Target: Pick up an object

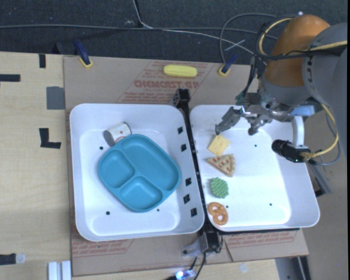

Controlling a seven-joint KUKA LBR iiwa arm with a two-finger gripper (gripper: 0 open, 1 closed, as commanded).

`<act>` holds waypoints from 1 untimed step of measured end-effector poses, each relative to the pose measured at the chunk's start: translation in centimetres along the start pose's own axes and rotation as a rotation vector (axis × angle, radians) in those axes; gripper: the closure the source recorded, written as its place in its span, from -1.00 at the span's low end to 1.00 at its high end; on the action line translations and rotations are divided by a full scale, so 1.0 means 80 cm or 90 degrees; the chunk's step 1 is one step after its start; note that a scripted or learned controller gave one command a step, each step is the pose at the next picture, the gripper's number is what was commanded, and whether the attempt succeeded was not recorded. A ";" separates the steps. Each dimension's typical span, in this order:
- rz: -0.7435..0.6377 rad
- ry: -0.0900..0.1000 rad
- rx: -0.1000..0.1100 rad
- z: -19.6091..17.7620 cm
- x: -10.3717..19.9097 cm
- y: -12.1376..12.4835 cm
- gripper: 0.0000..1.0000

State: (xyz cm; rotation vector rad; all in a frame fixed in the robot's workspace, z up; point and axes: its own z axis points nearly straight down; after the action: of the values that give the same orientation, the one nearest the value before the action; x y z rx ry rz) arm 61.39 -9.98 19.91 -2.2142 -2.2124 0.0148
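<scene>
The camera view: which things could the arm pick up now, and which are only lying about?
For the job, near the gripper:
- cheese wedge
- pizza slice
- green round piece
- pretzel

Lying about:
- blue divided plate
- small cup
- yellow corn, outside the bins

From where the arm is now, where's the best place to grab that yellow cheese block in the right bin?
Take the yellow cheese block across its two opposite flat sides, coming straight down from above. It lies flat near the right bin's left wall, apart from the pizza slice below it, so fingers likely fit on either side. The hand hovers just up and right of it.
</scene>
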 end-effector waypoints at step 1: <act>-0.002 -0.001 -0.008 -0.009 0.000 0.004 -1.00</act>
State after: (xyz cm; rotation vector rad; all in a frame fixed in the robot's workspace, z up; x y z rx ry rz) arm 61.69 -9.96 20.66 -2.2183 -2.2228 0.0015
